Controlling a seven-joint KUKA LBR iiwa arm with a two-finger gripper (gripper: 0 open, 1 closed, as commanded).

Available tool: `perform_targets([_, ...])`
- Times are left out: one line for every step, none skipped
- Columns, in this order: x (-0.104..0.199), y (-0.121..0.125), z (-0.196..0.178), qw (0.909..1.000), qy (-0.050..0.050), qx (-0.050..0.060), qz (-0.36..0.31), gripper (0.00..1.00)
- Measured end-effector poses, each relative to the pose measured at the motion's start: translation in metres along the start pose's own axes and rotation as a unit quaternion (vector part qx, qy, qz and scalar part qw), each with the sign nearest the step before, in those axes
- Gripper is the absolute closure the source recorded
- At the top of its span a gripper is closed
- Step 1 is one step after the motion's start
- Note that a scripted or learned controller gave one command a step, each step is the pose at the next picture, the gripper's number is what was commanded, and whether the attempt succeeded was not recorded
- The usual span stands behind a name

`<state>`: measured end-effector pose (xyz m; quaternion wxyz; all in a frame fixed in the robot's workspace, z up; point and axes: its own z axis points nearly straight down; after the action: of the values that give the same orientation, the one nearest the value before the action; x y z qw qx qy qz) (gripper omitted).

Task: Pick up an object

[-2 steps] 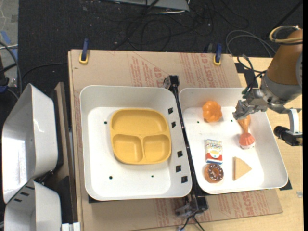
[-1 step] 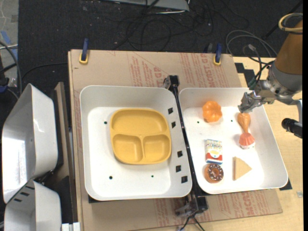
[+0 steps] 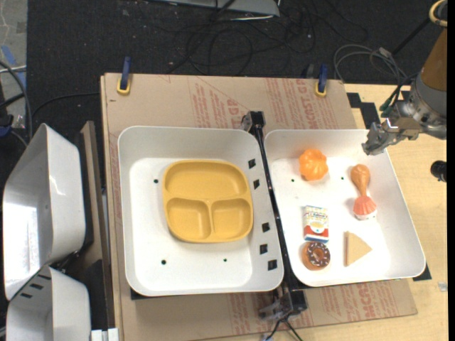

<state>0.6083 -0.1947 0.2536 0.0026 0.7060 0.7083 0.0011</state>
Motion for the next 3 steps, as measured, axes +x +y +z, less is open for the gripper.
perform_targets([0.053,-0.004,0.009,1.0,0.002,0.003,-0.002,1.0])
perform_targets([0.1,-0.012,0.004,1.0,0.002,0.003,-0.002,1.0])
perform_targets([0.146,-0.028,-0.002,1.0,0.002,0.003,-0.002,1.0])
